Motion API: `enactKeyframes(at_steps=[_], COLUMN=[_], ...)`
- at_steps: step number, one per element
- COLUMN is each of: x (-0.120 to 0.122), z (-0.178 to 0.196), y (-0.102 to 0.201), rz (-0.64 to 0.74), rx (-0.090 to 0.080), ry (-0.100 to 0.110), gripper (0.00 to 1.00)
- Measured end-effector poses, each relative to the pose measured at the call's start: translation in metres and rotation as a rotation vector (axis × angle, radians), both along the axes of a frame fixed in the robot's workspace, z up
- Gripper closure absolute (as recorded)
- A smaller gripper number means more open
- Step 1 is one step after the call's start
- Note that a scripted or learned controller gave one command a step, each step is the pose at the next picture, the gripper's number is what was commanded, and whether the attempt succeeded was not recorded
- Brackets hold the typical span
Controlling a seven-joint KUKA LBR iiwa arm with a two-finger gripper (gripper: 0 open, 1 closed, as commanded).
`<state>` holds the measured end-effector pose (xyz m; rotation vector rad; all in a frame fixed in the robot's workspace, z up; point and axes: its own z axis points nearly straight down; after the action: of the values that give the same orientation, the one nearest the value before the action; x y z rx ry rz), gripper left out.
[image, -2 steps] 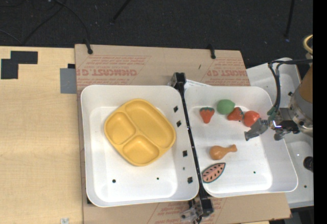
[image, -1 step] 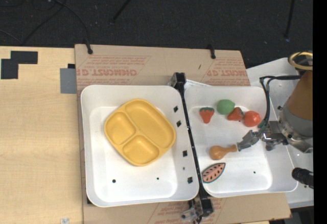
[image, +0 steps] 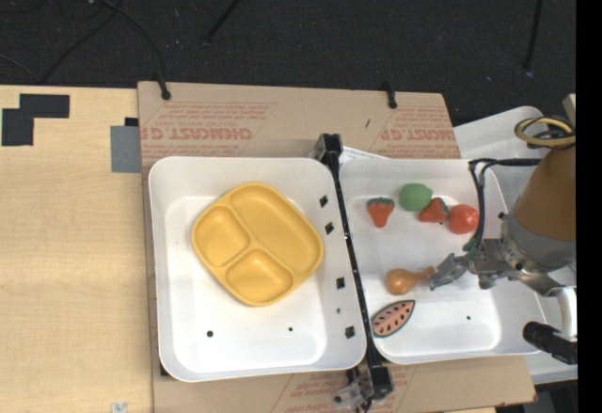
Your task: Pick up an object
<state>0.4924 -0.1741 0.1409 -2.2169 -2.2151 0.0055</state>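
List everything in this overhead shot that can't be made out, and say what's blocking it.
- Tool: small and blurred in the camera view; whether it grips the orange toy beside it cannot be told.
- Right bin: its right wall is hidden behind the arm.
- Arm: cut off by the frame's right edge.
- Red toys near the green ball: too small to identify.

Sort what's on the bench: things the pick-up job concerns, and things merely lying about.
Job:
gripper
orange pear-shaped toy beside it
watermelon slice
strawberry
green ball
red pieces

Lying about:
yellow divided plate
left bin
cardboard sheet
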Motion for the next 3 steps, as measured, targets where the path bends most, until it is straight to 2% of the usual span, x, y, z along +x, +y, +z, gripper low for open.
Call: enactKeyframes(at_steps=[1, 2, 3], x=[-0.001, -0.001, 0.008], z=[-0.054, -0.041, 0.015], y=[0.001, 0.0, -0.007], rz=[0.001, -0.004, 0.002], rx=[0.0, -0.001, -0.004], ry=[-0.001, -0.002, -0.011], gripper=[0.0, 1.0, 1.0])
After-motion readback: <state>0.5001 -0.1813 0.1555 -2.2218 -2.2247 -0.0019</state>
